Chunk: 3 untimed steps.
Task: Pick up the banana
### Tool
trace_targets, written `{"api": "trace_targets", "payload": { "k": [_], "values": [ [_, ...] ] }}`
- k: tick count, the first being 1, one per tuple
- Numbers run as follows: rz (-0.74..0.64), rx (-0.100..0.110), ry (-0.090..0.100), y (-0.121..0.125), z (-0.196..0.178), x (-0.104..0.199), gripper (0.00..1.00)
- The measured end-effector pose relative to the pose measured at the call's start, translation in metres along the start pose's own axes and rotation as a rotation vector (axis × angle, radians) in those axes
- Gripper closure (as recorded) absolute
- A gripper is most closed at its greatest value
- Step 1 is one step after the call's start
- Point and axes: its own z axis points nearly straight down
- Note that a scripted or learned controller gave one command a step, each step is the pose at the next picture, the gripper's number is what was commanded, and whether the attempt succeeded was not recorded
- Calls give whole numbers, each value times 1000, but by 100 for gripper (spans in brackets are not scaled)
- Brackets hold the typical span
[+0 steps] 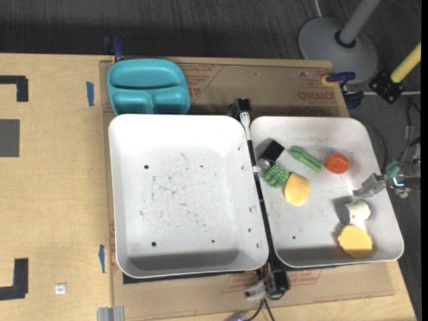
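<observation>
Where the right bin rounds its near right corner, the banana lies, a white cup just behind it. Farther back, the gripper hovers; open or closed, it cannot be told.

Bright, even overhead light; soft focus.

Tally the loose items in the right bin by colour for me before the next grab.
Yellow: 2, a rounded piece and a chunk near the front corner
Green: 2, a leafy piece and a long pod
Orange-red: 1, round
Black: 1, block
White: 1, small item
Total: 7
</observation>
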Motion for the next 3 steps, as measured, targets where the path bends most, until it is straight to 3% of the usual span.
{"api": "trace_targets", "payload": {
  "k": [1, 2, 3],
  "values": [
    [-38, -2, -1, -11, 89, 72, 0],
    [32, -1, 2, -11, 109, 127, 0],
    [32, -1, 1, -11, 110, 127, 0]
  ]
}}
